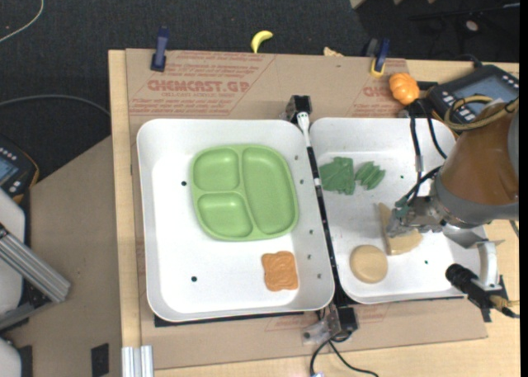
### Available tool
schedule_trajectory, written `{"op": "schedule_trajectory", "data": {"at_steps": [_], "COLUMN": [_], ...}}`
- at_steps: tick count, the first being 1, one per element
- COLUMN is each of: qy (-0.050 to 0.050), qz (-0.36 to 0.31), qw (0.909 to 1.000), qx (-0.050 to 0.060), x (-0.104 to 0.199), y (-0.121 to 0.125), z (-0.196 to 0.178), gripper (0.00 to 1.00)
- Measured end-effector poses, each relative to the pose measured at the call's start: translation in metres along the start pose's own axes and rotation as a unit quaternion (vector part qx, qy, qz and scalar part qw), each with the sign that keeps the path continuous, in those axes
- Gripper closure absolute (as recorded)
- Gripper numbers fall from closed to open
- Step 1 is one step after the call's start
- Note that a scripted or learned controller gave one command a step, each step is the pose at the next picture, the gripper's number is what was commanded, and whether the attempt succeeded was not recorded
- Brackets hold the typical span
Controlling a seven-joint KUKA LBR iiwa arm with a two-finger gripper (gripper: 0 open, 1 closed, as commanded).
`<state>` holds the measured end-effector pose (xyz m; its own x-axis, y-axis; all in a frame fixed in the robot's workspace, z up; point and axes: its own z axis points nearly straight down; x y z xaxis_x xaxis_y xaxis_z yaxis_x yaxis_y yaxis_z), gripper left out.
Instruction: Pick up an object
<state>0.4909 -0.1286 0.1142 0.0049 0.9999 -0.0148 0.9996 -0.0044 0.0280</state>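
In the right bin, the end effector, grip state unclear, touches a tan wedge beside a smooth round bun.

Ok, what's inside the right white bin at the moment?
The right white bin holds dark green leafy pieces, a round beige bun-like item and a tan block at the gripper. Anything beneath the arm is covered.

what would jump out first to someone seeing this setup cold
The light green divided plastic plate in the left white bin draws the eye first, with an orange waffle-like piece near that bin's front. In the right white bin, the gripper sits low over a tan block, beside a round beige bun-like piece and dark green leafy pieces.
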Motion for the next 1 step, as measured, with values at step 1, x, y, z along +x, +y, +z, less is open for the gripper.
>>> {"op": "schedule_trajectory", "data": {"at_steps": [1], "qy": [-0.001], "qz": [0.0], "qw": [1.0], "qx": [-0.001], "x": [-0.0001], "y": [0.0008], "z": [-0.0099], "gripper": [1.0]}}
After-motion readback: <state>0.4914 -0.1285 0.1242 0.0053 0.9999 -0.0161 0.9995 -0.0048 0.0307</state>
